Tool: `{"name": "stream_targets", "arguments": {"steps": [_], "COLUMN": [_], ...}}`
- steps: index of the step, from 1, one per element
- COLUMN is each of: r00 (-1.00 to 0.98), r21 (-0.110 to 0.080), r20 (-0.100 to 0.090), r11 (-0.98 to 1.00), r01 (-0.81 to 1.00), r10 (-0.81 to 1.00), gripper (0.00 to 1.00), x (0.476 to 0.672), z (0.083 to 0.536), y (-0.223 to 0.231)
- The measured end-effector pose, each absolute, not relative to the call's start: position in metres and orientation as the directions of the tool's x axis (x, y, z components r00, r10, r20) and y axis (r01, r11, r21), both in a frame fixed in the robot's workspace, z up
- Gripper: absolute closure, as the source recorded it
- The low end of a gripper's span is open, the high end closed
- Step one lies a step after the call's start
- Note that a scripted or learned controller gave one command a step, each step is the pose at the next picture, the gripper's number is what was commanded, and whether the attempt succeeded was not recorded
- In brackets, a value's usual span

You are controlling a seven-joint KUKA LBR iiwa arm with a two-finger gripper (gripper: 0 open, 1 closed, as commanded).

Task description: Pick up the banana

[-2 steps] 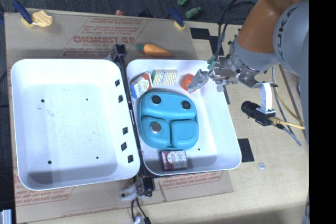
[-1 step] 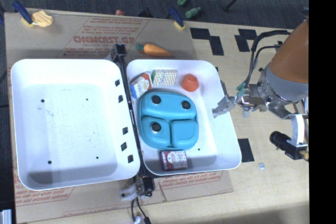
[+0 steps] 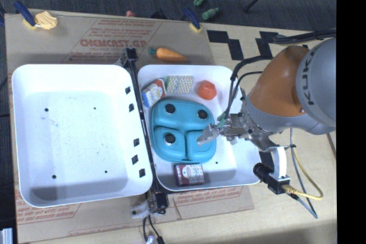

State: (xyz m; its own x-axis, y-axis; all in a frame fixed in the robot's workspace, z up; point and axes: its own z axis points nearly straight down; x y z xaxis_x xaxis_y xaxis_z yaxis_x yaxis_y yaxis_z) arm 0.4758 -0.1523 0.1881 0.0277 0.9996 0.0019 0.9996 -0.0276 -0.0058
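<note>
My gripper (image 3: 207,135) hangs low over the right bin (image 3: 229,74), at the right edge of a blue moulded plastic tray (image 3: 174,128) that lies in the bin's middle. The grey arm with its orange band (image 3: 280,86) reaches in from the right and covers the bin's right side. I see nothing yellow or banana-shaped near the gripper. What lies under the wrist is hidden.
Around the blue tray in the right bin are a small carton (image 3: 153,92), a pale patterned box (image 3: 179,84), a red-orange round item (image 3: 206,89) and a dark can (image 3: 189,174). A carrot (image 3: 169,55) lies on the bench behind the bins. The left bin (image 3: 23,123) stands alongside.
</note>
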Motion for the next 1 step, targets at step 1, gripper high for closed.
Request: {"name": "stream_targets", "arguments": {"steps": [1], "r00": [-0.179], "r21": [-0.002], "r20": [0.002], "r11": [0.179], "r01": [0.984], "r10": [0.984], "gripper": [0.00], "x": [0.4762], "z": [0.0930], "y": [-0.0978]}}
